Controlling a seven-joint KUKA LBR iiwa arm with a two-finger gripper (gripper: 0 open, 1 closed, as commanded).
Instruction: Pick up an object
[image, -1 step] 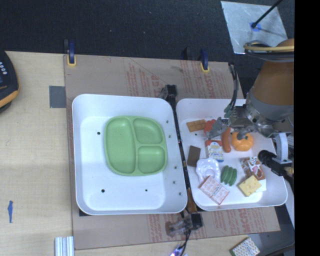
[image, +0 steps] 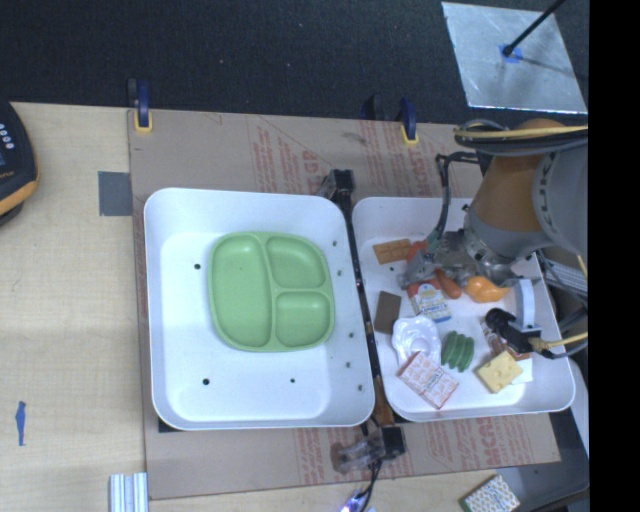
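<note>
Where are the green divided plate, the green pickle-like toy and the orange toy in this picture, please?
green divided plate (image: 270, 291): camera view, on its central ridge.
green pickle-like toy (image: 458, 351): camera view, mid-body.
orange toy (image: 486, 290): camera view, its rounded top.

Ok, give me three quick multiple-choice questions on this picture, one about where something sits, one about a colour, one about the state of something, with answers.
1. Where does the divided plate lie?
A. In the left bin
B. In the right bin
C. On the bare bench

2. What colour is the divided plate?
A. Red
B. Light green
C. Black

3. How does the divided plate lie?
A. Flat, compartments facing up
B. Flipped over
C. Leaning on the bin wall

Answers: 1 A, it sits alone in the left bin, while the small items crowd the right bin below the gripper. 2 B, it is pale green. 3 A, all three compartments show.
</note>
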